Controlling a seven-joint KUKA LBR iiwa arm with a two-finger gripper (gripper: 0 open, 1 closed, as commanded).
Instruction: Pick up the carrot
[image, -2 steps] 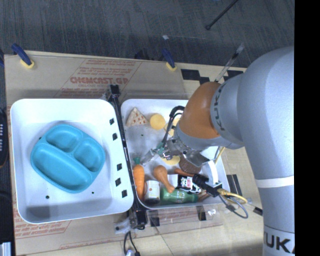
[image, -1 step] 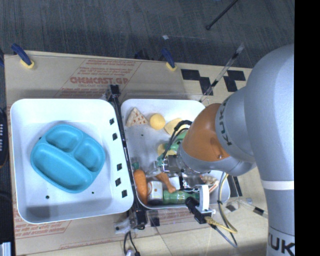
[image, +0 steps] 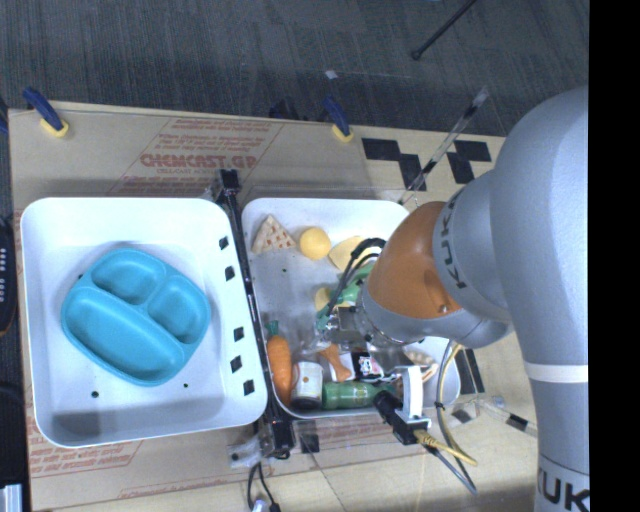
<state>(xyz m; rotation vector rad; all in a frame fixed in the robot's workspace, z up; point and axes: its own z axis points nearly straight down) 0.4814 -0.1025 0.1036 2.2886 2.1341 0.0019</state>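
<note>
An orange carrot (image: 280, 366) lies along the right bin's (image: 300, 212) left wall, near the front, beside a green bottle (image: 347, 394); the gripper (image: 345, 345), its finger state impossible to tell, should descend squarely astride it.

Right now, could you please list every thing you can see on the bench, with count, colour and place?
bins: 2, white, side by side on the bench
divided plate: 1, blue, in the left bin
carrot: 1, orange, near the left wall of the right bin, towards the front
bottle: 1, green, lying at the front of the right bin
lemon: 1, yellow, at the back of the right bin
wedge-shaped toy food: 1, tan, back left corner of the right bin
clamps: 2, blue and yellow, on the back edge of the board
arm: 1, grey with orange band, over the right bin
</note>
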